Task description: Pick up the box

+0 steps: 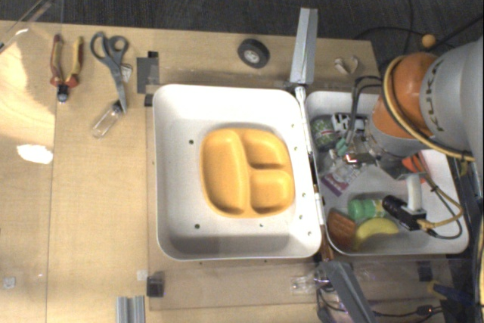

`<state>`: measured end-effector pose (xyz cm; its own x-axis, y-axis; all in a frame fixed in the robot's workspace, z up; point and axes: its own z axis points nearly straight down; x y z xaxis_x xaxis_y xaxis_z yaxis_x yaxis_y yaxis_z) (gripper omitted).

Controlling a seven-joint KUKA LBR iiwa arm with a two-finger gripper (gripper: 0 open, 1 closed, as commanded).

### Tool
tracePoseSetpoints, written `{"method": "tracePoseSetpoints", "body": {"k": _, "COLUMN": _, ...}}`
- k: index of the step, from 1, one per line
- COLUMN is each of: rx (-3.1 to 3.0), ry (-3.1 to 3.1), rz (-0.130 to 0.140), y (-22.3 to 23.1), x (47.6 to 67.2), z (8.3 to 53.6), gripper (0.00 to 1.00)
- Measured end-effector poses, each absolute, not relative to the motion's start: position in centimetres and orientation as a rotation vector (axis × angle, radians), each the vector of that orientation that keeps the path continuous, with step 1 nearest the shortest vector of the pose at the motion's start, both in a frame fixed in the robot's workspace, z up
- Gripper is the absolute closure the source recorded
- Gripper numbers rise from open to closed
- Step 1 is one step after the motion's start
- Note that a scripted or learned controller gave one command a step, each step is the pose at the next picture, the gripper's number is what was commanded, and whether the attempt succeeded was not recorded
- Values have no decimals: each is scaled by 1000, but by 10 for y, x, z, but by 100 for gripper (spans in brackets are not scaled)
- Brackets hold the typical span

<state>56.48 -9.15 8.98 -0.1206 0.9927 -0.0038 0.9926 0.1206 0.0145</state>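
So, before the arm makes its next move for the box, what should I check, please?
1. Box located in the right bin: cannot tell; the clutter there is too small to name a box.
2. Gripper over the right bin: ok.
3. Something held between the fingers: cannot tell.
4. Path clear below gripper: not ok; small items lie crowded under it.
5. Yellow tray sits in the left bin, away from the arm: ok.

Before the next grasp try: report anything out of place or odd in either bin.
Nothing looks spilled or broken. The left bin holds a yellow divided tray, sitting slightly askew. The right bin is crowded: small items lie heaped together beneath the gripper, so single things are hard to tell apart.
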Motion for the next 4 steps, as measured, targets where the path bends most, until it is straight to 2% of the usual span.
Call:
{"method": "tracePoseSetpoints", "body": {"k": 1, "rx": 2066, "ry": 2335, "rz": 21, "y": -92, "x": 569, "z": 103, "gripper": 100}}
{"method": "tracePoseSetpoints", "body": {"k": 2, "rx": 2066, "ry": 2336, "rz": 20, "y": -92, "x": 568, "z": 103, "gripper": 0}}
{"method": "tracePoseSetpoints", "body": {"k": 3, "rx": 2160, "ry": 2273, "rz": 8, "y": -89, "x": 528, "z": 92, "gripper": 0}}
{"method": "tracePoseSetpoints", "body": {"k": 4, "rx": 2153, "ry": 2267, "rz": 15, "y": -90, "x": 531, "z": 104, "gripper": 100}}
